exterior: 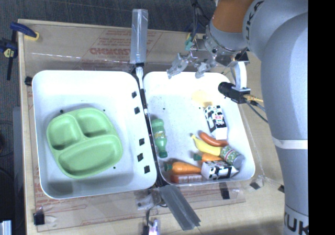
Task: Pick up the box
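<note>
Gripper (187, 68) is seen over the right bin's (172, 100) far rim, fingers spread apart, nothing held. Box (216, 121) lies mid-bin, well apart from it.

A single fixed camera looks down at a slant from above the bench (78, 45), taking in both bins (84, 87).
</note>
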Controlling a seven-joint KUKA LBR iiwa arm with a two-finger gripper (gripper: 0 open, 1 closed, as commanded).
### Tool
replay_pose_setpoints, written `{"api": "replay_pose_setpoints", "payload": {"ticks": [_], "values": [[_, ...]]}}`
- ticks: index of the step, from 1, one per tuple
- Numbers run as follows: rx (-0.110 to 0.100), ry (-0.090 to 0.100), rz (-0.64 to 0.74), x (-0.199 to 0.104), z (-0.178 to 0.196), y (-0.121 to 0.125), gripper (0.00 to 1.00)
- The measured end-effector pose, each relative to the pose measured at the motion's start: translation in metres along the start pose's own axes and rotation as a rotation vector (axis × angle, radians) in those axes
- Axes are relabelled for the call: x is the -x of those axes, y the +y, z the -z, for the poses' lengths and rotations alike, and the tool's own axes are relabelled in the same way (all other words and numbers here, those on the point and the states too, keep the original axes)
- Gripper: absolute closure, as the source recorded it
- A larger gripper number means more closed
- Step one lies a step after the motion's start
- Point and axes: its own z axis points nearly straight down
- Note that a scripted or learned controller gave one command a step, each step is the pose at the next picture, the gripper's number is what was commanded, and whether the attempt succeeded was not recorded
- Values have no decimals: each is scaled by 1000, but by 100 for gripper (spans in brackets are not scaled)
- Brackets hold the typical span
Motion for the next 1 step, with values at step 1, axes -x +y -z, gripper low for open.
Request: {"api": "replay_pose_setpoints", "payload": {"ticks": [1], "values": [[4, 0, 128, 22, -151, 2, 0]]}}
